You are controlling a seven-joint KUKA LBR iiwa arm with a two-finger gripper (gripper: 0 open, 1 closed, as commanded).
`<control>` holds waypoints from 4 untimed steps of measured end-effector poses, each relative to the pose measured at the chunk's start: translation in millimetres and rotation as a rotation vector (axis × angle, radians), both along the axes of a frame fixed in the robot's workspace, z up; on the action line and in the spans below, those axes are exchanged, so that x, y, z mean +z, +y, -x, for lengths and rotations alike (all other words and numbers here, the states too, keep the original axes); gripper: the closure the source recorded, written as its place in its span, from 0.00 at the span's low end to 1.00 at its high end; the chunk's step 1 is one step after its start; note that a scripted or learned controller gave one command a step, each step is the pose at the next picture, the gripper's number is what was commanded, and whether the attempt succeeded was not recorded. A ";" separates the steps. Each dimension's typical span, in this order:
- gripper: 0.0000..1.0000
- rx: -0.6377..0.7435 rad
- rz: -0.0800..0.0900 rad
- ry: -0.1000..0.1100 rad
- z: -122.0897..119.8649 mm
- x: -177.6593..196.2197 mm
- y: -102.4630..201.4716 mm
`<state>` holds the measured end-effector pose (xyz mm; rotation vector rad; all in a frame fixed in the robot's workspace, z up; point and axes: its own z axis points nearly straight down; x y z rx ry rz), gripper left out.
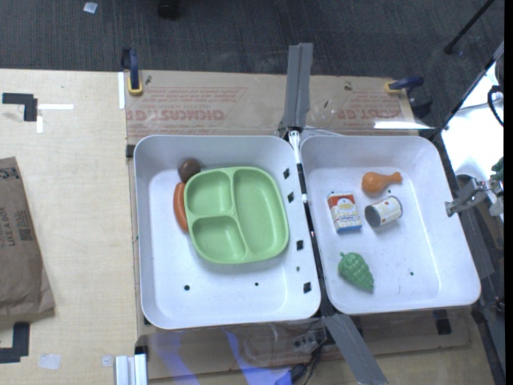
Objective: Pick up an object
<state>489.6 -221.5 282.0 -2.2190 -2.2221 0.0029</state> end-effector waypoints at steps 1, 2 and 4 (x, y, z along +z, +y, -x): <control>0.00 -0.066 0.002 -0.002 8.7 133.3 -0.7; 0.00 0.015 0.000 0.000 4.0 7.9 25.3; 0.00 -0.096 -0.001 0.002 -28.2 -166.5 75.8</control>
